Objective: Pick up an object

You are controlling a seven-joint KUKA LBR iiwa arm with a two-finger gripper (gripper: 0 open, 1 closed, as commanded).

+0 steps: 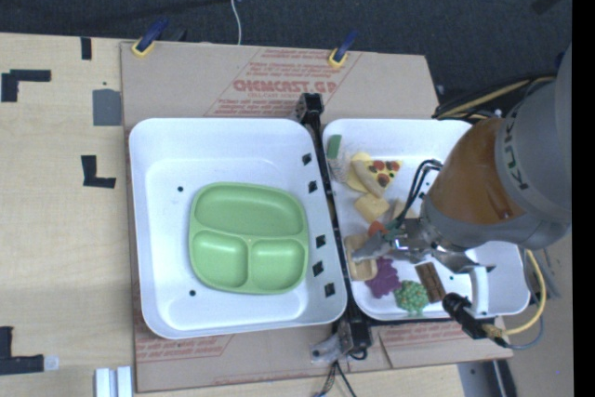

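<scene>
Brown cardboard (270, 84) under the bins carries red print reading "CHICKCAST", partly blurred. Down in the right bin (409, 130), the gripper (376, 244) sits low among toy food: pizza slice (374, 172), purple grapes (383, 277), broccoli (411, 296). Its grasp — cannot tell. Left bin (153, 200) holds a green divided plate (249, 237).

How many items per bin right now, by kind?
Left bin:
Green divided tray: 1

Right bin, as far as visible past the arm:
Pizza slice: 1
Purple grapes: 1
Broccoli: 1
Small green piece by the divider: 1
Small orange piece: 1
Other tan or brown pieces near the gripper: too cluttered to count

Total identifiable: 6
</scene>
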